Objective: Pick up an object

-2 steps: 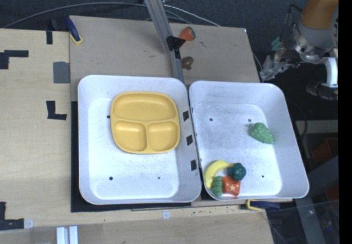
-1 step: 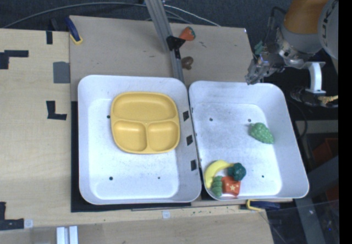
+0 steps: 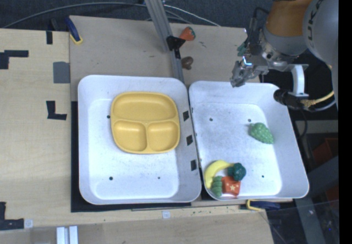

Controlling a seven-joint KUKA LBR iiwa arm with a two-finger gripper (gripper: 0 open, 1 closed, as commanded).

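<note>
Nearest the camera, in the front-left corner of the right bin [image 3: 286, 127], lies a tight cluster of toy food: a yellow banana [image 3: 215, 168], a dark green broccoli piece [image 3: 237, 171], a red block [image 3: 231, 187] and a smaller green piece [image 3: 218, 185], all touching or nearly so and pressed against the bin wall; a grasp there would likely be awkward, since the wall and the neighbours crowd any approach. Further in, a light green leafy piece [image 3: 260, 132] sits alone on the bin floor, well apart from the cluster and clear of every wall; this looks the sensible target. In the left bin [image 3: 88, 127] rests a yellow divided plate [image 3: 146, 122], broad and flat, probably poor for two fingers. Farthest back, the gripper [image 3: 241, 77] hangs over the far rim of the right bin with nothing between its fingers; whether they stand wide or narrow cannot be told at this size and angle. To do the step well, the arm should travel toward the camera until it is squarely above the leafy piece, open wide, descend straight down to the floor, and close across the narrower span; its lumpy surface should grip readily, though a shallow descent could merely nudge it aside.
</note>
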